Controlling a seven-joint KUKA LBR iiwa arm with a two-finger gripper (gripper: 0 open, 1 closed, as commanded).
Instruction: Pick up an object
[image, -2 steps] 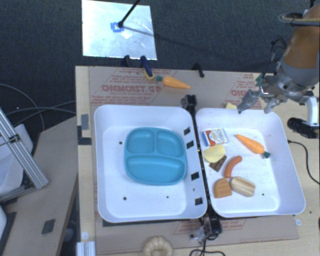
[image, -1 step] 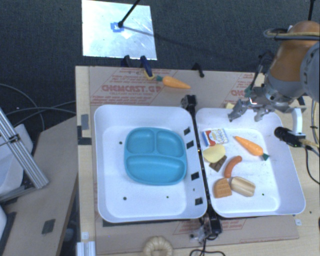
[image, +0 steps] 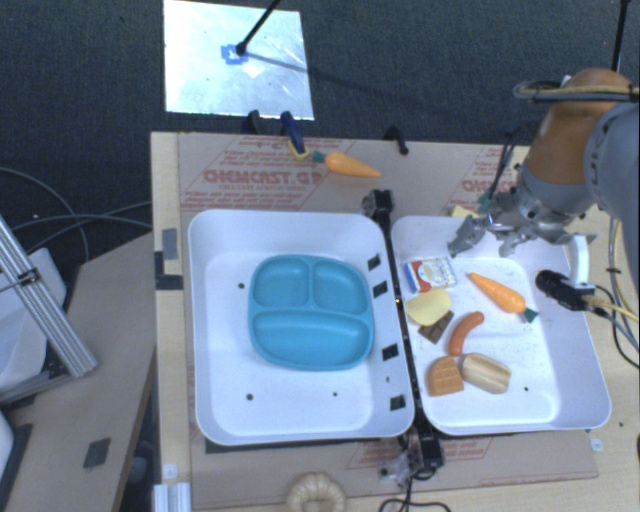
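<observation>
"Which one would you go for?"

"The toy carrot (image: 499, 293) in the right bin (image: 575, 395). It's just below the gripper (image: 487, 234), which hovers over the bin's far edge with its fingers spread wide and nothing between them."

"Tricky to grab?"

"I'd guess it's light, hard plastic, smooth, so it could squirt out of a pinch. I'd take it across the thick middle, not the tapered tip."

"And the others?"

"The sausage (image: 465, 332) lies just left of the carrot, the bread roll (image: 485, 372) below that, both crowded by a cheese wedge (image: 428, 304). The carrot has clear space around it."
</observation>
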